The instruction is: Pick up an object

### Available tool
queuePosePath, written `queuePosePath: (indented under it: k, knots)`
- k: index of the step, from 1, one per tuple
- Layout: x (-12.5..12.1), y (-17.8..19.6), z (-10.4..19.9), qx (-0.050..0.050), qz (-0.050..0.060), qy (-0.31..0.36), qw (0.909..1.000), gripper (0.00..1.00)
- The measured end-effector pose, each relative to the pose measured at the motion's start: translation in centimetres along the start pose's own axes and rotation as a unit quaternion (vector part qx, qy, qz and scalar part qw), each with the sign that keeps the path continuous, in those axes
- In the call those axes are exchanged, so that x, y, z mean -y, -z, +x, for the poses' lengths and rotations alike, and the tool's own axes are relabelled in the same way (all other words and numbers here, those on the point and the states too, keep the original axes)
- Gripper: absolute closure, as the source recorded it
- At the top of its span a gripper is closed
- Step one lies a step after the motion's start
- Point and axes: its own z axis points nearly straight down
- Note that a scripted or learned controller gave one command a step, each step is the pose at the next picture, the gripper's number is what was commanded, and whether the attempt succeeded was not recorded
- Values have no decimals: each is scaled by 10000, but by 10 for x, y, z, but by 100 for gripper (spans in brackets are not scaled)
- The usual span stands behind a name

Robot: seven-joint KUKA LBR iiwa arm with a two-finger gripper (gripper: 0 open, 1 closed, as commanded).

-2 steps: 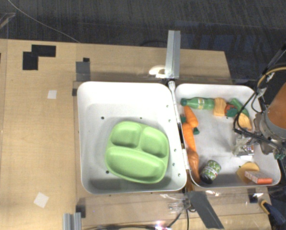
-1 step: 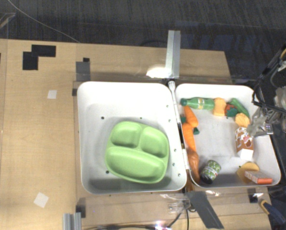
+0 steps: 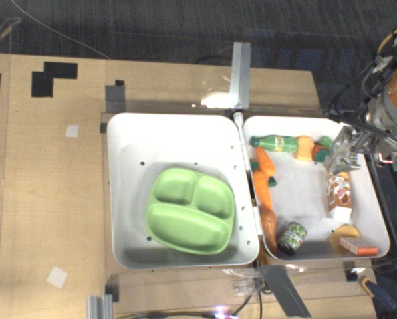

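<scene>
The right bin (image 3: pixel 304 191) holds a green bottle with a yellow label (image 3: pixel 275 143) along its far wall, with a yellow-orange piece (image 3: pixel 305 149) and a small green item (image 3: pixel 323 149) beside it. Orange carrots (image 3: pixel 263 178) lie along the left wall. A dark green can (image 3: pixel 292 236) sits at the front. A brown and white bottle (image 3: pixel 339 197) lies near the right wall, with a tan pastry (image 3: pixel 346 231) and an orange box (image 3: pixel 359 247) in the front right corner. My gripper (image 3: pixel 348 150) hangs over the far right corner, just beyond the brown bottle's top, with nothing visibly held.
The left bin (image 3: pixel 128 151) holds a light green divided plate (image 3: pixel 191 210). A metal post (image 3: pixel 241 78) stands behind the divider between the bins. The wooden bench (image 3: pixel 45 198) stretches to the left. Cables and the arm (image 3: pixel 391 92) crowd the right side.
</scene>
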Motion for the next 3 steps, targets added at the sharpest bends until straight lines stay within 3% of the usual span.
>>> queuePosePath:
  k: [1,2,3]
  knots:
    - [85,-72,2,-60,-5,1779,9840,100]
    - [0,19,-7,-13,2,-147,9999,100]
    - [-70,42,-53,-33,-4,-1115,9938,100]
